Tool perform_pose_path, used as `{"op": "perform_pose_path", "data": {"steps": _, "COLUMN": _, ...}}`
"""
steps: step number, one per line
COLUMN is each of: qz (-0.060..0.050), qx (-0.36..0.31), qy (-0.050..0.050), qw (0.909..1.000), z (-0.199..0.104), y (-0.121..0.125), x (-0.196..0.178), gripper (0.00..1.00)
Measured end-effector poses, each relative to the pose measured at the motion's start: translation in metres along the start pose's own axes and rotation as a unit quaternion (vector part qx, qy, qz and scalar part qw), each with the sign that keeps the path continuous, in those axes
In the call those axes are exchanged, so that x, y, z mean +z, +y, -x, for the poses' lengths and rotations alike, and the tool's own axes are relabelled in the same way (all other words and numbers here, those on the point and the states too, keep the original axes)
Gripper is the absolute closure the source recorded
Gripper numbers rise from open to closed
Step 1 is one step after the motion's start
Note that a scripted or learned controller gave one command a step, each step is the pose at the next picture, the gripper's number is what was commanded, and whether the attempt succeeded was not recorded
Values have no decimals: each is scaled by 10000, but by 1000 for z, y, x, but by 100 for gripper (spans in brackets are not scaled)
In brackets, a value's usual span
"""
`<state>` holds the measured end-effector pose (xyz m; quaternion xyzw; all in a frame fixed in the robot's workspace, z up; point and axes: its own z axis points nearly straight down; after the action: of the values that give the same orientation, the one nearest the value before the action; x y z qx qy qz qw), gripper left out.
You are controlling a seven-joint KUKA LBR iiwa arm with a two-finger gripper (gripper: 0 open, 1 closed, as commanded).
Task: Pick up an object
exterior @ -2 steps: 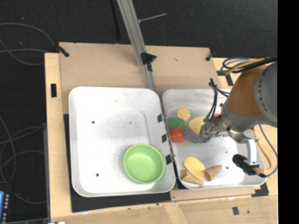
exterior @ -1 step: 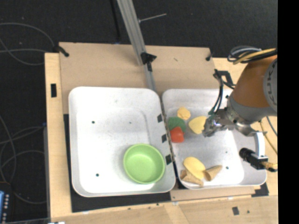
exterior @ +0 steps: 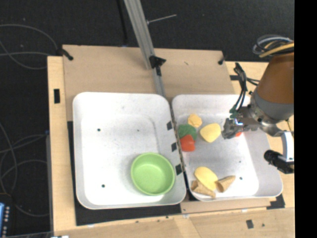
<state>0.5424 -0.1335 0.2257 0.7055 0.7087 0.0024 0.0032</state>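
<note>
Arm reaches over right bin, end effector near yellow piece; closure unclear.

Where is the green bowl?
The green bowl sits in the left bin, near its front right corner, beside the wall shared with the right bin.

The robot's arm came in from the right side of the picture. Its big round part was orange on top and grey below. It bent down toward the left. At the low end sat the tool, a small dark part with bits of red and blue on it. The tool hung low, near the right half of the counter. It pointed down and a little to the left. It was too small and dark to see well. Thin dark wires ran along the arm above it.
</note>
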Motion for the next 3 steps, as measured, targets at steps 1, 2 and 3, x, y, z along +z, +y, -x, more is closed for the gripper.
{"op": "perform_pose_path", "data": {"steps": 1, "qz": 6, "qx": -1, "qy": -5, "qw": 10000, "z": 2, "y": 3, "x": -65, "gripper": 100}}
{"op": "perform_pose_path", "data": {"steps": 2, "qz": -26, "qx": -8, "qy": 5, "qw": 10000, "z": 2, "y": 4, "x": -74, "gripper": 100}}
{"op": "perform_pose_path", "data": {"steps": 3, "qz": -42, "qx": -5, "qy": 3, "qw": 10000, "z": -47, "y": 14, "x": -55, "gripper": 100}}
